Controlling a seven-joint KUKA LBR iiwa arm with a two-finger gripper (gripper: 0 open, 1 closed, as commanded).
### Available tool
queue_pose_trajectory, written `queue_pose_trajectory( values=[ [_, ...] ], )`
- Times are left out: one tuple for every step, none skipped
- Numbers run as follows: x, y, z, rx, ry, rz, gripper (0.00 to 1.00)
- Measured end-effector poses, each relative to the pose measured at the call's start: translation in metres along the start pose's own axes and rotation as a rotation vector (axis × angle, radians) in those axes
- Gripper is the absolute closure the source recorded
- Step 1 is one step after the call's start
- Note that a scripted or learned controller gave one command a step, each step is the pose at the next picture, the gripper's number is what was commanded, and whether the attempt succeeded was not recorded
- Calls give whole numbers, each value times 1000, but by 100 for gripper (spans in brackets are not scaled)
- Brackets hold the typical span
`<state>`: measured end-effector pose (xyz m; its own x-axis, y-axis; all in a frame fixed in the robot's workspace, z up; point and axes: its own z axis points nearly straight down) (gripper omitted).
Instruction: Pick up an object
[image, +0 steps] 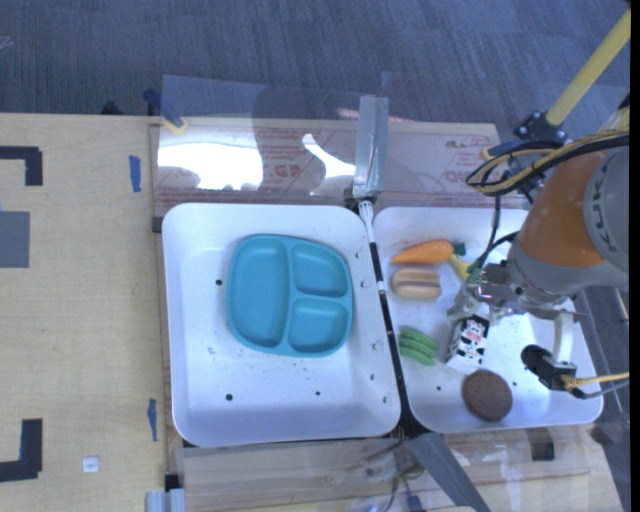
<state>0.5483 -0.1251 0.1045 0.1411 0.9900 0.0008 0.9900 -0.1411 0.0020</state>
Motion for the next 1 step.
queue_pose_trajectory(
  values=[
    [74,42,-108,-10,3,-41,100]
  ],
)
